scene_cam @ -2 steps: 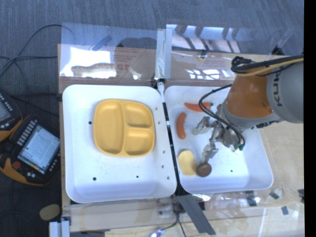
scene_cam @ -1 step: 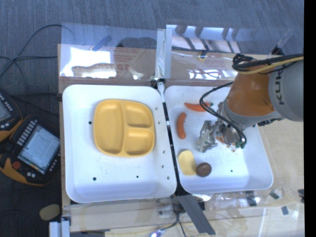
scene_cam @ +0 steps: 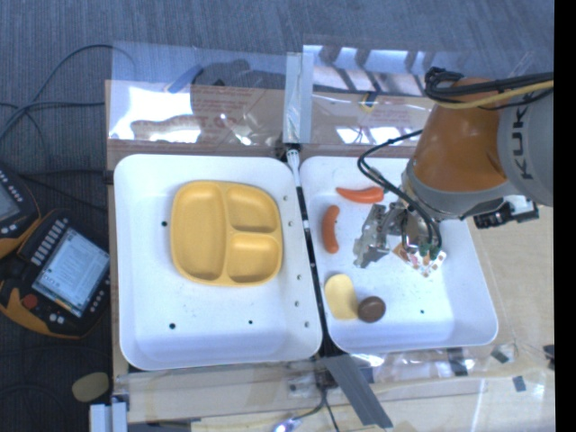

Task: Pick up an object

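Claw [scene_cam: 371,241], grip state unclear, hangs beside the sausage [scene_cam: 330,228], whose length runs near-to-far.

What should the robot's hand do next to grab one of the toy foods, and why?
Probably slide a little left and go down over the brown sausage. The gripper hangs in the right bin with nothing visibly held, and the sausage lies alone just beside it, apart from the orange carrot, so it looks like the easiest pick.
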You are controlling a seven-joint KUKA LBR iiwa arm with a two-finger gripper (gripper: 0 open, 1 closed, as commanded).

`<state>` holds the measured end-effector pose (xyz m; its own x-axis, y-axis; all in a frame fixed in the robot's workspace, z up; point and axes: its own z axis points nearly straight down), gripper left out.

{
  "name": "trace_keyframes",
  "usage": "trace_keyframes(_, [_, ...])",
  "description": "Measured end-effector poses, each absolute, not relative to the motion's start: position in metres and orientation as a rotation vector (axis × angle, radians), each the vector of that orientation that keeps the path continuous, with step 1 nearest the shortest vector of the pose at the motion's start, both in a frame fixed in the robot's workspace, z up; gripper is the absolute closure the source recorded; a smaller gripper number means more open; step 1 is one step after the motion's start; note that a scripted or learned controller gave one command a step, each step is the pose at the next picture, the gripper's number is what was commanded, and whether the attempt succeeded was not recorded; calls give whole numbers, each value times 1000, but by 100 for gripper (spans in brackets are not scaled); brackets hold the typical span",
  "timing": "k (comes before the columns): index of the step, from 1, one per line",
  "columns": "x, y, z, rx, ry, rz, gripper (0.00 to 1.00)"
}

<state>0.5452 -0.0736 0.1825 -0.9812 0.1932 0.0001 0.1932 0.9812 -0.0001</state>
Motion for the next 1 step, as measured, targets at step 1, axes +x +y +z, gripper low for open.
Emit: trace_keyframes(1, [528,13,195,152,-3137,-2,100])
